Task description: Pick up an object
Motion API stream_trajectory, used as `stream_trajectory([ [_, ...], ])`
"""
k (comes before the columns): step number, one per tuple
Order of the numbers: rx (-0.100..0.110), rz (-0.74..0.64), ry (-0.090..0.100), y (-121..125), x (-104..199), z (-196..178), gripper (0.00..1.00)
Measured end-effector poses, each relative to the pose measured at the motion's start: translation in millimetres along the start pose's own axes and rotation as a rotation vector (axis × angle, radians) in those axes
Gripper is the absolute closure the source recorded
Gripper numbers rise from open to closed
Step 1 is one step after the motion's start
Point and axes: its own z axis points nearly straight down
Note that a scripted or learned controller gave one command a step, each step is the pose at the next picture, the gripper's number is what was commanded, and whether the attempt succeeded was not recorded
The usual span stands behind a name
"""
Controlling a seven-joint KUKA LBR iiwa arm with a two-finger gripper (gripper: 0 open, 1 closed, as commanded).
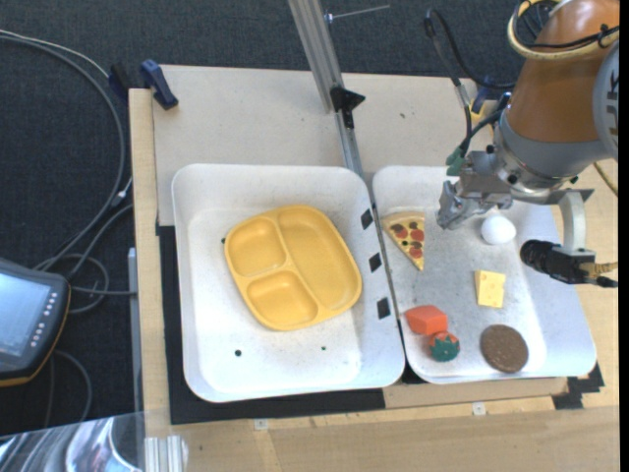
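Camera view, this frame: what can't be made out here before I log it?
- Gripper: the wrist housing above covers its fingers, so contact with anything is unclear.
- White ball: its upper edge is overlapped by the gripper body.
- Arm: cut off by the top and right edges.
- Green and red toy: too small to identify.

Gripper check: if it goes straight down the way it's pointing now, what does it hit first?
Probably bare floor of the right bin. The gripper points down between the pizza slice and the white ball; neither looks directly under it, though depth is hard to judge from this slanted view.
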Motion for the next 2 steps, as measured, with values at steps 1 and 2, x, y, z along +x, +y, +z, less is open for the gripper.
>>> stream_trajectory([
  [1, -0.001, 0.0, 0.0, 19, 57, 5, 1.0],
  [2, -0.001, 0.001, 0.001, 44, 103, 3, 1.0],
])
